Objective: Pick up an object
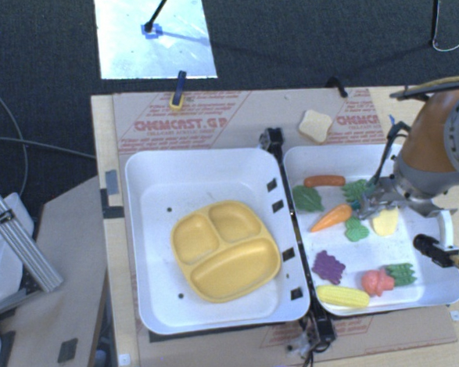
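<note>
Arm's reaching in from the right, gripper (369, 202) low in the right bin (436, 286) among the toy food, btwn carrot (331, 217), green piece (356, 229) & pale yellow piece (386, 223). Can't tell its state or any hold. Looks lined up to grab there.

Readable text was limited to the cardboard sheet (209, 113) under the 2 bins. It carried red print reading "CHEMCAST GP" behind the left bin (148, 192), at its far edge. The same red print repeated behind the right bin (436, 282), but only a partial "CHEMC..." could be made out there. Smaller red lines under both were too blurred to read.
</note>
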You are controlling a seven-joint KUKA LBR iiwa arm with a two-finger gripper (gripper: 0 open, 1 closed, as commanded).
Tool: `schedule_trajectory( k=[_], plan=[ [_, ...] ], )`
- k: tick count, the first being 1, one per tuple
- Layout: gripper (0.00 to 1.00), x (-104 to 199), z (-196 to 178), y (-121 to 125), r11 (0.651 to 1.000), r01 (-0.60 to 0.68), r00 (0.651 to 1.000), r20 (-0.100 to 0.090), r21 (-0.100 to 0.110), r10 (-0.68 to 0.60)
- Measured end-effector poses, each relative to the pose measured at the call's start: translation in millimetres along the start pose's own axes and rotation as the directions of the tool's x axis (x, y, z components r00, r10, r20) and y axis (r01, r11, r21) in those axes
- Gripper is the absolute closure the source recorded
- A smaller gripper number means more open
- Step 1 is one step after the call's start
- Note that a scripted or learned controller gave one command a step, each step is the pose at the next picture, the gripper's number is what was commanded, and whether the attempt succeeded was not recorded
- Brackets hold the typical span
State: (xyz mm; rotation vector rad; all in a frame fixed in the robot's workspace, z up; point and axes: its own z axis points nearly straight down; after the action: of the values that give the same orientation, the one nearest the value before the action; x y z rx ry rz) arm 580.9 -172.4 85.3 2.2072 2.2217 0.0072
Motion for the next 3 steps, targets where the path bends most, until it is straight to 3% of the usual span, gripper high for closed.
schedule_trajectory(
  k=[1, 2, 3],
  plan=[
    [1.0, 28.7, 0.4, -98.0, 1.0, -0.007, 1.0, -0.007, 0.017, 0.007],
    [1.0, -1.7, -0.6, -18.3, 1.0, -0.001, 1.0, 0.0, 0.001, 0.001],
    [1.0, 40.2, 0.8, -68.5, 1.0, -0.004, 1.0, -0.007, 0.014, 0.004]
  ],
)
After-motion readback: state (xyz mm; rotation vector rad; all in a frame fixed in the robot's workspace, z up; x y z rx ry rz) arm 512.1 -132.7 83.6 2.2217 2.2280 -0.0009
